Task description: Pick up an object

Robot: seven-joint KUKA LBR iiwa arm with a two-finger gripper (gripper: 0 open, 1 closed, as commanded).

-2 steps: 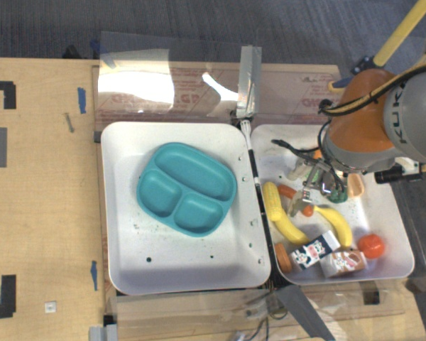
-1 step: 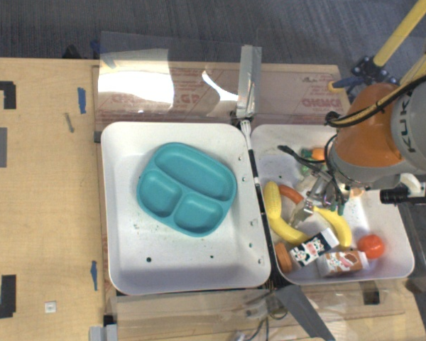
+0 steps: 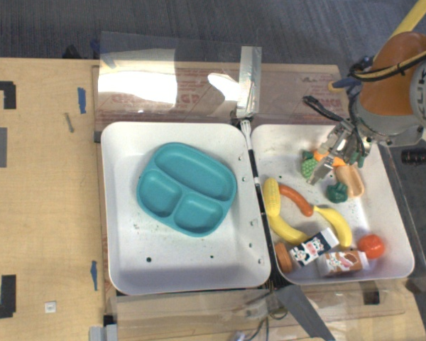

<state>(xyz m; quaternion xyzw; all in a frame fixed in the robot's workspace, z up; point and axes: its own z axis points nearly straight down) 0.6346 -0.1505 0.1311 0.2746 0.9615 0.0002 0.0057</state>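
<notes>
The right bin (image 3: pixel 401 219) holds several toy foods. A yellow corn cob (image 3: pixel 271 194), an orange-red sausage (image 3: pixel 296 199) and two bananas (image 3: pixel 287 229) (image 3: pixel 337 224) lie in its middle. A milk carton (image 3: pixel 314 249), a brown-and-white carton (image 3: pixel 341 262) and a red tomato (image 3: pixel 370 246) sit along the front. My gripper (image 3: pixel 326 166) hangs low over the bin's back part, between a light green piece (image 3: pixel 309 167) and a hot dog bun (image 3: pixel 352 180). A dark green piece (image 3: pixel 337 192) lies just in front of it. Something small and orange shows at its tip.
The left bin (image 3: pixel 121 212) holds a teal divided plate (image 3: pixel 187 188). A raised divider (image 3: pixel 252 183) separates the two bins. The grey arm with its orange band (image 3: pixel 397 69) comes in from the upper right. Bare wooden bench (image 3: pixel 35 190) extends to the left.
</notes>
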